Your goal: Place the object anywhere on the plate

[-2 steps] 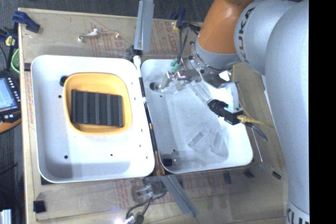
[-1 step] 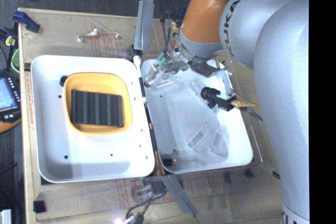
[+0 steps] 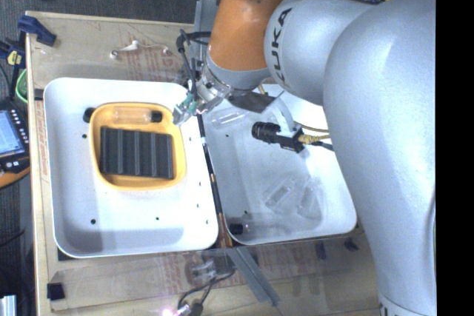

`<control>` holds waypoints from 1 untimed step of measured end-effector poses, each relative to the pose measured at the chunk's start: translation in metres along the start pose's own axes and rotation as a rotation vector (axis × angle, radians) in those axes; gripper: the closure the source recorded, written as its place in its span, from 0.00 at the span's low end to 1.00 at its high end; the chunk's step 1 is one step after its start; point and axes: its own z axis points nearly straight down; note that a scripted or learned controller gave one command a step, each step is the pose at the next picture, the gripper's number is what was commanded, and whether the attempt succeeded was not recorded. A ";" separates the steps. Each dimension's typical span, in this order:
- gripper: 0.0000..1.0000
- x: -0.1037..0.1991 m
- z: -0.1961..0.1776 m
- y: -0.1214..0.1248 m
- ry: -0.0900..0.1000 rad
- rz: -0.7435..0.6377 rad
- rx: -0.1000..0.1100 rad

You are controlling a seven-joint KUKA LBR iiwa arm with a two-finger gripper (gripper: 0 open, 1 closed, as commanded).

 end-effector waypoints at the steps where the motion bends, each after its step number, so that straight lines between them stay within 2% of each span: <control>1: 0.00 0.000 0.000 0.000 0.000 0.001 0.000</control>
